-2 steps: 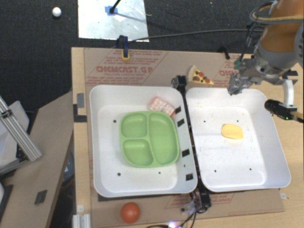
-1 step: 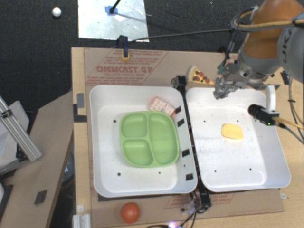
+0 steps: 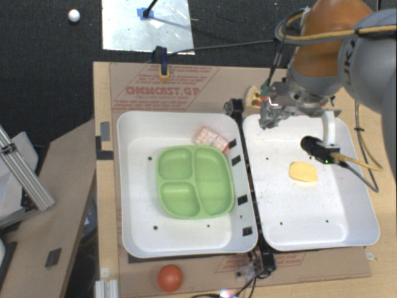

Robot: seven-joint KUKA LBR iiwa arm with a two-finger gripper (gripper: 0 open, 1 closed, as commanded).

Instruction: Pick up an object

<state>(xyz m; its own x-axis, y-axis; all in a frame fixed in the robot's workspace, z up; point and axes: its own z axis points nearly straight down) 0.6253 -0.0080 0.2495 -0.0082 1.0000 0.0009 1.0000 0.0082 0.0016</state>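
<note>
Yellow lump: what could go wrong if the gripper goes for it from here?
1. The gripper hangs over the far corner of the bin, apart from the yellow lump; a straight drop would likely meet bare floor.
2. It is close to the rim between the two bins and might clip it.
3. The lump looks rounded and may slip.

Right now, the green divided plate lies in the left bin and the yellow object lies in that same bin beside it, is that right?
Not quite. The camera view shows the yellow object in the right bin, not the left one. The green divided plate does lie in the left bin.
</note>
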